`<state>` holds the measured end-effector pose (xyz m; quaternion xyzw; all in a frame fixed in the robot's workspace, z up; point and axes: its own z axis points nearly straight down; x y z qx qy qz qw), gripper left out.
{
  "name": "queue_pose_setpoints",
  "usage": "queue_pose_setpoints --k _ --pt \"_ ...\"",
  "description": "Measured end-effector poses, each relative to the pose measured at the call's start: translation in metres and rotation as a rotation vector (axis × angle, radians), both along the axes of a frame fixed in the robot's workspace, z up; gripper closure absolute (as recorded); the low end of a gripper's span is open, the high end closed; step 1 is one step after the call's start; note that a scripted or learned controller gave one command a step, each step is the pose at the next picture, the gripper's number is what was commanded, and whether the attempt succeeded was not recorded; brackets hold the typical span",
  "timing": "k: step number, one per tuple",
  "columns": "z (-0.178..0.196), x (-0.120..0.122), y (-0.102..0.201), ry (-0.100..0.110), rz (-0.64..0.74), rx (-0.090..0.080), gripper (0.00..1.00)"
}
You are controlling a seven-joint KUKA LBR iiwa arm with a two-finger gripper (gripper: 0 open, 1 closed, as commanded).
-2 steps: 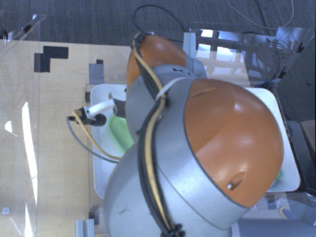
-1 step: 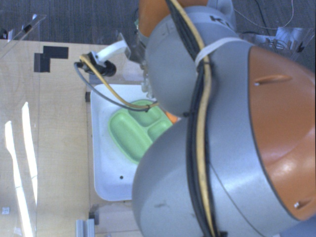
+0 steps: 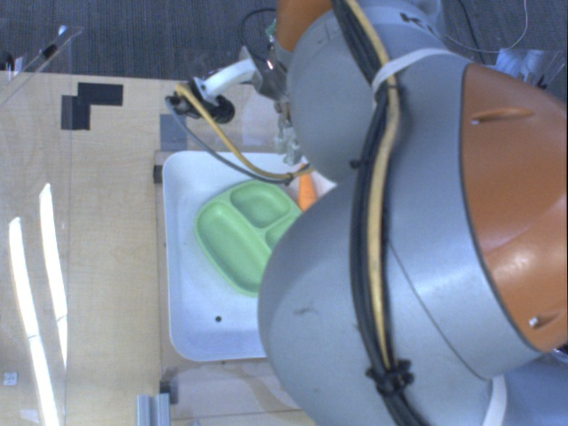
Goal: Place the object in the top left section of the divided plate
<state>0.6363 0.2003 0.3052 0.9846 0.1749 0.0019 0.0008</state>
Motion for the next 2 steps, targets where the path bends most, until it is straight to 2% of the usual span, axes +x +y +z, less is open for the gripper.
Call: queue_pose_setpoints --k 1,2 --pt "-0.007 -0.040 -0.062 0.003 0.084 -0.001 1.00" --pt "-0.038 -0.053 0.000 0.002 0.030 0.002 1.00"
